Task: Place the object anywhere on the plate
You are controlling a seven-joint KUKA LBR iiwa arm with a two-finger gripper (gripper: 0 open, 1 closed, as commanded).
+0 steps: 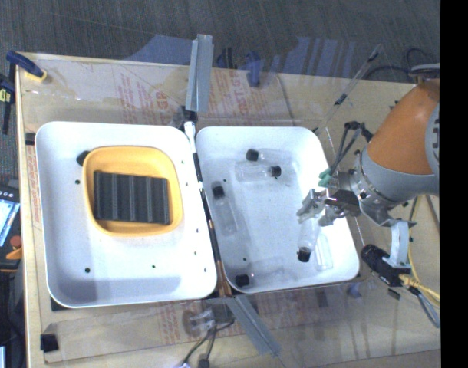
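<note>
A yellow plate [132,159] with a dark ribbed centre lies in the left bin [57,267]. Several clear tubes with black caps lie in the right bin [284,140]: one near the back [258,172], one by the left wall [225,213], one at the front [257,271] and one at the right [320,250]. My gripper [317,208] hangs over the right side of the right bin, just above the right-hand tube and its black cap [303,256]. I see nothing held in it.
A small dark thing [82,158] peeks out at the plate's back left corner. A metal divider [199,71] runs between the bins at the back. Cables [349,90] and the arm's grey and orange body [403,148] crowd the right side.
</note>
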